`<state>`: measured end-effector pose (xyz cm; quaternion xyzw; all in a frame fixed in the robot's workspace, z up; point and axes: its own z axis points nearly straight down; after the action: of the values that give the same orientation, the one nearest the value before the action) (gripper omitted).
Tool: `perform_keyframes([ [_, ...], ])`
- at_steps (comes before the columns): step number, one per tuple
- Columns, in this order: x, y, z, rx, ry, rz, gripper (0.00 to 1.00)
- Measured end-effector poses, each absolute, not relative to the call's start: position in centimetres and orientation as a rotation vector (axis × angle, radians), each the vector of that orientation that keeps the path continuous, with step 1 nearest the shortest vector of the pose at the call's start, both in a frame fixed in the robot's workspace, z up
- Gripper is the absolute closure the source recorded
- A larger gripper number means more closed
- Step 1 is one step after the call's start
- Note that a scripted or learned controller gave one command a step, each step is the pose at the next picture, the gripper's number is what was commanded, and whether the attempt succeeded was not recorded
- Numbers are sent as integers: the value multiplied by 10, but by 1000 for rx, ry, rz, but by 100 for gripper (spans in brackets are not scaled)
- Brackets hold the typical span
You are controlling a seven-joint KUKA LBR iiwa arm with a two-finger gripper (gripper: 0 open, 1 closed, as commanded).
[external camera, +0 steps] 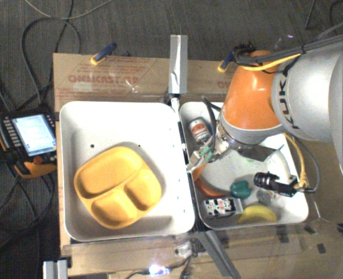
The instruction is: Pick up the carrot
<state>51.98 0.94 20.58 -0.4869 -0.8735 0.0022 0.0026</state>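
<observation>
The carrot [201,181] appears as an orange, curved shape at the left side of the right bin [299,217], close to the divider wall. My gripper [204,154] is low over the bin's left edge, right above the carrot's upper end. The orange band and grey body of the arm hide most of the bin's middle and back. Whether the carrot's top touches the gripper is unclear.
The right bin also holds a small can [199,130] at the back left, a teal object [239,188], a banana [257,214] at the front and a small printed box [222,206]. A yellow divided plate [118,185] lies in the left bin [72,132].
</observation>
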Motion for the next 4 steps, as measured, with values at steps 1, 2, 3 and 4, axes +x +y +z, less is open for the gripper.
perform_keyframes([
  [1, 550, -84, 206, -1466, -2774, 8, 100],
  [2, 491, -33, 181, -1489, -2757, 7, 100],
  [3, 583, -84, 205, -1162, -2917, 6, 100],
  [4, 583, -83, 212, -1162, -2915, 9, 100],
])
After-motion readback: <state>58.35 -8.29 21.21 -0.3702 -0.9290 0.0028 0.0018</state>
